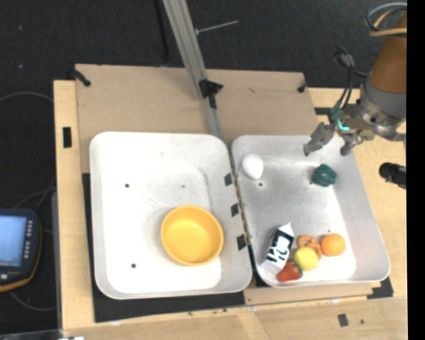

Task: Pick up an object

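Even overhead light, bright white bins (163, 154) (slight glare), soft focus throughout.

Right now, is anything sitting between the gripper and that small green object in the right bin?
Nothing visible does. The gripper hangs open over the right bin's upper edge, and the green object lies just below it on bare floor. The white ball and the fruit pile lie well aside.
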You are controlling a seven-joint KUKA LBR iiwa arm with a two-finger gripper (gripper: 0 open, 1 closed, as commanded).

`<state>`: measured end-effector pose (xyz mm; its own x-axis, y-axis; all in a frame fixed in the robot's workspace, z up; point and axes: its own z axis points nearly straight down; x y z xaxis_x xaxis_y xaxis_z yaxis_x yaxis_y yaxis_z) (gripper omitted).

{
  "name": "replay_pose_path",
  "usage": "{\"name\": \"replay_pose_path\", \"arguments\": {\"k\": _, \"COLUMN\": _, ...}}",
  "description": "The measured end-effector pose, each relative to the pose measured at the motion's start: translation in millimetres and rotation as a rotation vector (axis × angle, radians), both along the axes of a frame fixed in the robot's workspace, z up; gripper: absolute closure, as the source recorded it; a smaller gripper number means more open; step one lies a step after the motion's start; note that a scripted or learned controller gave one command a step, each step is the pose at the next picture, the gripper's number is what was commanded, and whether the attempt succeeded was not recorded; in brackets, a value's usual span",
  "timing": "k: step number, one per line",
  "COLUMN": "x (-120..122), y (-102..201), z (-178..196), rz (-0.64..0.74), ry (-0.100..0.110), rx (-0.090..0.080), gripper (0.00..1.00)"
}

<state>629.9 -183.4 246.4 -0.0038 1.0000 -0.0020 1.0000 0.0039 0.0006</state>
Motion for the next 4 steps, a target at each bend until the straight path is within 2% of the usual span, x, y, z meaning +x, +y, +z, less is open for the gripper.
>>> {"name": "replay_pose_path", "arguments": {"k": 3, "x": 0, "y": -1, "z": -138, "rz": -0.005, "ry": 0.003, "rx": 0.002, "gripper": 0.0}}
{"name": "replay_pose_path", "arguments": {"k": 4, "x": 1, "y": -3, "z": -124, "rz": -0.005, "ry": -0.004, "rx": 0.0, "gripper": 1.0}}
